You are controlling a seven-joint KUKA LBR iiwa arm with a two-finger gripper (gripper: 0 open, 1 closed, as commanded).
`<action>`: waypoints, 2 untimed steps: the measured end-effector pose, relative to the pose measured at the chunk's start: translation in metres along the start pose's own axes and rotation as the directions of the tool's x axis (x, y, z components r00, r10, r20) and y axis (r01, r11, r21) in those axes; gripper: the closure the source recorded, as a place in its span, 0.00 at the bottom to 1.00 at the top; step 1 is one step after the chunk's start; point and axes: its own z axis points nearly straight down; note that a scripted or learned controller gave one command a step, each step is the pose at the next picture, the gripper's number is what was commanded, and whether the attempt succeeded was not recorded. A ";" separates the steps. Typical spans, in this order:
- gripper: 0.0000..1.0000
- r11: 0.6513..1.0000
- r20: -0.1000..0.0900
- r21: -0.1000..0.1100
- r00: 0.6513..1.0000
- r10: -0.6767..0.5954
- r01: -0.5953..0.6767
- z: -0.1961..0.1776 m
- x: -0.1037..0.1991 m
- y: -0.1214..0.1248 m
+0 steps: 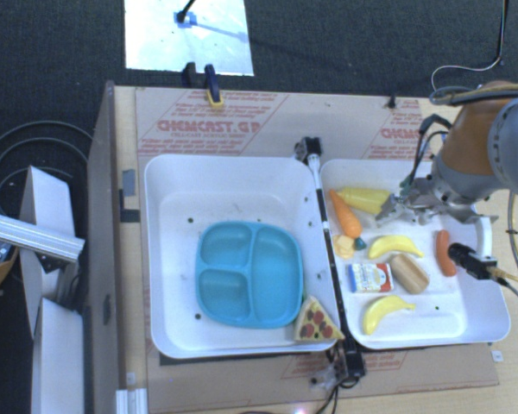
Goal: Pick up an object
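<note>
Nearest, at the left bin's (pixel 164 257) five o'clock corner, lies a pizza slice (pixel 316 322), touching the blue divided plate (pixel 248 273). In the right bin (pixel 492 317), one banana (pixel 385 310) lies at six o'clock, then a small carton (pixel 370 277) beside a bread roll (pixel 409 272), a second banana (pixel 395 247) and a sausage (pixel 445 253) at three o'clock. Farther back sit a carrot (pixel 346 214) and a yellow squeeze bottle (pixel 364 198). The gripper (pixel 394 210) hovers at twelve o'clock beside the bottle; whether it is parted or holds anything, I cannot tell.

right bin (pixel 492 317): food toys crowd centre, floor bare along near edge | left bin (pixel 177 231): blue plate (pixel 249 274) mid-floor, open floor around
</note>
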 end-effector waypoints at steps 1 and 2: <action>0.00 1.000 -0.001 0.007 1.000 0.003 -0.003 0.013 0.049 -0.036; 1.00 1.000 0.001 0.000 1.000 0.006 -0.006 0.001 0.046 -0.034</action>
